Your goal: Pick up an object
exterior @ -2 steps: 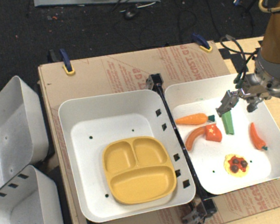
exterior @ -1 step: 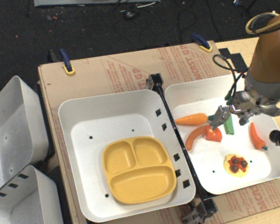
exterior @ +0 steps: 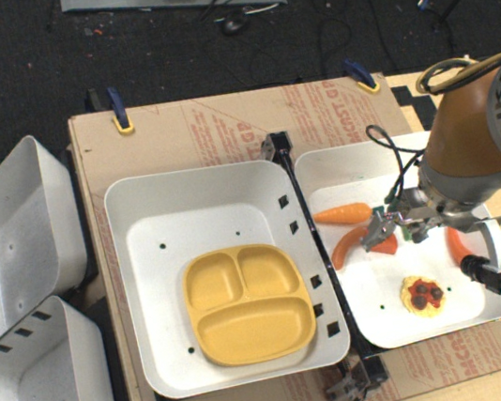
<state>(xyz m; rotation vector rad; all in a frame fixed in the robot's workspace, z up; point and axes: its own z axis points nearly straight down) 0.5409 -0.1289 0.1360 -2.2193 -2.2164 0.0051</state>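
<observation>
While the gripper hangs low in the right bin, its jaws sit at the upper end of a curved red-orange piece; whether they are open or closed cannot be told. A carrot lies just beside, so a crowded, off-centre grip may slip. The yellow tray fills the left bin.
</observation>
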